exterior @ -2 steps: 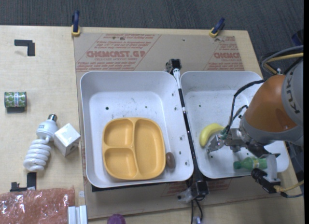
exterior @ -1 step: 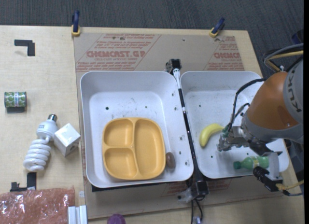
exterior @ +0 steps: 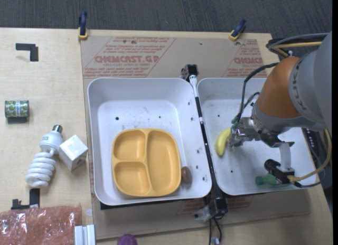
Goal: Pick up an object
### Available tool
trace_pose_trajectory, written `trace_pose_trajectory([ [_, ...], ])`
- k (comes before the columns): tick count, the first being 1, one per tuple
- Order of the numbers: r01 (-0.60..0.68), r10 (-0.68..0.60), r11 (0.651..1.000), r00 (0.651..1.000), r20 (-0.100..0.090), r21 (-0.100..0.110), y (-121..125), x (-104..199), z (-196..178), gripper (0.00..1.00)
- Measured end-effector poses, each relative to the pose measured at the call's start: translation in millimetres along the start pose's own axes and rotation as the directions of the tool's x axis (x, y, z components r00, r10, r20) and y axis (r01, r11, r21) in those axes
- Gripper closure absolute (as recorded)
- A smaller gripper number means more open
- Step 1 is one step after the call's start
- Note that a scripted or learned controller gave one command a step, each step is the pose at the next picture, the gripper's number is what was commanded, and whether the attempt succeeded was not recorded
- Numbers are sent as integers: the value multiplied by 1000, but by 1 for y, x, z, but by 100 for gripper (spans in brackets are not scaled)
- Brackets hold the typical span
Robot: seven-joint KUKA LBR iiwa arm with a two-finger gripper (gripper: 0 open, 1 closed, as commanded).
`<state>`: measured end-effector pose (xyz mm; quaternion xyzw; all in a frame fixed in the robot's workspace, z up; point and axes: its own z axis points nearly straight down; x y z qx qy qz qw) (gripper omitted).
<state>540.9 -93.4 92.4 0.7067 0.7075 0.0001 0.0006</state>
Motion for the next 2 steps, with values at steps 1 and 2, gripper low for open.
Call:
trace_pose_trajectory([
  [1,0,0,1000,1000,1,0,49,-54,0,100],
  [2,0,0,1000,1000,0,1,49,-54,0,0],
])
